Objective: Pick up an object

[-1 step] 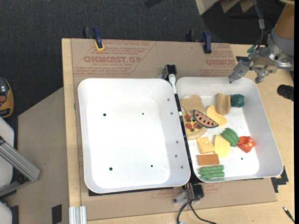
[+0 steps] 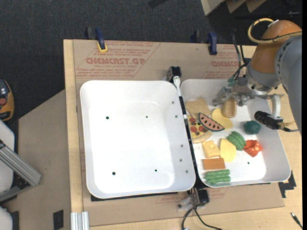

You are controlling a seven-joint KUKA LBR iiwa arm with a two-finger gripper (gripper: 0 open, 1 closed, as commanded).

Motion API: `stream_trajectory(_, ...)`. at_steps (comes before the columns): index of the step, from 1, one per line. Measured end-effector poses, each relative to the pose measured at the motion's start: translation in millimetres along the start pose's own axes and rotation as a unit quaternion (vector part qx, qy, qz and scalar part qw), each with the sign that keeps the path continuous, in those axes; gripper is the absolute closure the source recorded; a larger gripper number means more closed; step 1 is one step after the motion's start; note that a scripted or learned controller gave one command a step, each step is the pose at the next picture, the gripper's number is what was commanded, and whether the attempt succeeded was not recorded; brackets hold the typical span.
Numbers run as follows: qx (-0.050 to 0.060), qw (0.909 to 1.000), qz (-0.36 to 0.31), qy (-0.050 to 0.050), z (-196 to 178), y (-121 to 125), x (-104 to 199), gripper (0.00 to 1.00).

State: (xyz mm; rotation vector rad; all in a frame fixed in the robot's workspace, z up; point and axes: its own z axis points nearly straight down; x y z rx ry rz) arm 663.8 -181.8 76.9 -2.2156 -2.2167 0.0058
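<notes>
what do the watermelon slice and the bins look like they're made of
The red watermelon slice with black seeds looks like moulded plastic toy food: flat bright colours and a smooth surface, though it could be painted wood or rubber. The two shallow white bins, the left and the right, look like thin formed plastic, judging by their rounded corners, soft sheen and raised lips.

Desk (image 2: 144, 56) was a cardboard-topped board with red print, blue clamps at 12 o'clock (image 2: 100, 38) and (image 2: 211, 41). Left bin (image 2: 96, 128) sat at 9 o'clock of right bin (image 2: 273, 169), rims touching. Dark carpet (image 2: 72, 8) behind.
</notes>
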Motion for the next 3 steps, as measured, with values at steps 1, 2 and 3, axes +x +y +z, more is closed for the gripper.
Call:
stream_trajectory(1, -0.006, 1.0000, -0.001, -0.003, -19.7, 3.8, -0.9, 1.00)
stream_trajectory(2, -0.008, 1.0000, -0.004, 0.000, -78.0, 4.7, 83.3, 1.00)
stream_trajectory(3, -0.004, 1.0000, -0.006, 0.002, -109.5, -33.8, 202.3, 1.00)
